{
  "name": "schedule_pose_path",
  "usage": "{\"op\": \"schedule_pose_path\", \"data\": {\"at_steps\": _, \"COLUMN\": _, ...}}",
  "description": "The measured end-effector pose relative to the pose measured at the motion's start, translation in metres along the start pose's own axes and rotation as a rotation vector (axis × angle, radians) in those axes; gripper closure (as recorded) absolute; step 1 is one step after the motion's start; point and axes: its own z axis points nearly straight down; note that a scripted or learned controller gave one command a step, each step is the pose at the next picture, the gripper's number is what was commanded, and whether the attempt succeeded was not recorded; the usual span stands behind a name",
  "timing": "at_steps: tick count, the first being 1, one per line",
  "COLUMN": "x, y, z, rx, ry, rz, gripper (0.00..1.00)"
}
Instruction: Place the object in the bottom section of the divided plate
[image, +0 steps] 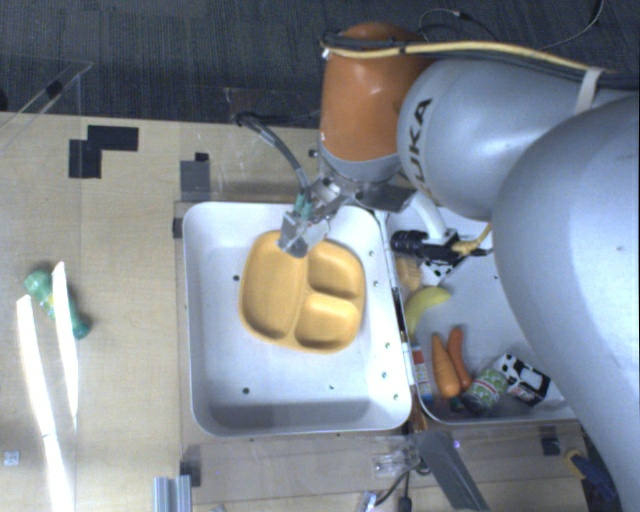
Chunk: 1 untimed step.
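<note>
Divided plate (302, 294), yellow, three sections, is lying in the left white bin (215, 390), toward its upper middle. End effector (300, 238) is hanging at the plate's top edge, over the rim between the big left section and the upper right one; finger state cannot be told. Right bin (470, 290) is holding two carrots (450, 365), a pale green fruit (427, 303), and a small black-and-white item (524, 378). A green object (60, 303) is sitting on the desk (110, 400), far left.

Bare bin floor (290, 400) around the divided plate (300, 292).
</note>
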Motion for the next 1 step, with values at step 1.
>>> {"op": "schedule_pose_path", "data": {"at_steps": 1, "x": -0.0006, "y": -0.0003, "z": -0.0001, "rx": 0.000, "ry": 0.000, "rz": 0.001, "gripper": 0.00}}
